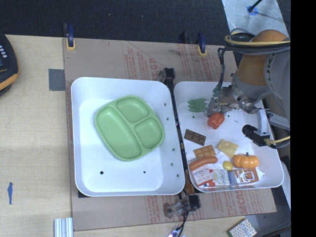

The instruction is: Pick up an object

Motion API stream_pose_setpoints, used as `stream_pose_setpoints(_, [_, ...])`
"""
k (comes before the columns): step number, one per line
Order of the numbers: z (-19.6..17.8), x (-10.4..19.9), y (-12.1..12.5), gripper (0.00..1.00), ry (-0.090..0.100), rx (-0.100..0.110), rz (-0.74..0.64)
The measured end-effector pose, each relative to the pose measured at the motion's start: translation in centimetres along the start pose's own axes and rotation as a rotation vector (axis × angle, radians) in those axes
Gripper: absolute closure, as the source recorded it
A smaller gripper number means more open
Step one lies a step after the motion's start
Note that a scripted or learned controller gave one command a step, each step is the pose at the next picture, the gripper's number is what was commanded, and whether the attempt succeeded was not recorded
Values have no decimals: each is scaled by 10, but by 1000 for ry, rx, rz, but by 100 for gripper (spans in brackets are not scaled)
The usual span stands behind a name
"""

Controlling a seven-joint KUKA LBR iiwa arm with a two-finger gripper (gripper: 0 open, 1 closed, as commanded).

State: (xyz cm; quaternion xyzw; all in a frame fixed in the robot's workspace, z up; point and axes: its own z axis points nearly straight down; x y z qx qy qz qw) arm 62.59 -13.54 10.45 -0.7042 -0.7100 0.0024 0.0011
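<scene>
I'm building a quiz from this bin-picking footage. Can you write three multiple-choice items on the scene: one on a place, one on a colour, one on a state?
1. Where does the divided plate lie?
A. In the left bin
B. In the right bin
C. On the bare bench

2. What colour is that plate?
A. Red
B. Green
C. Blue

3. Which way up does the plate lie?
A. Flipped over, underside up
B. Standing on its edge
C. Flat, compartments facing up

Answers:
1. A, it rests on the floor of the left bin.
2. B, it is pale green all over.
3. C, its three hollow compartments show from above.
</scene>
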Motion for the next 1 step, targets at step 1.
stream_pose_setpoints(1, [-93,96,-46,100,5,-7,-5])
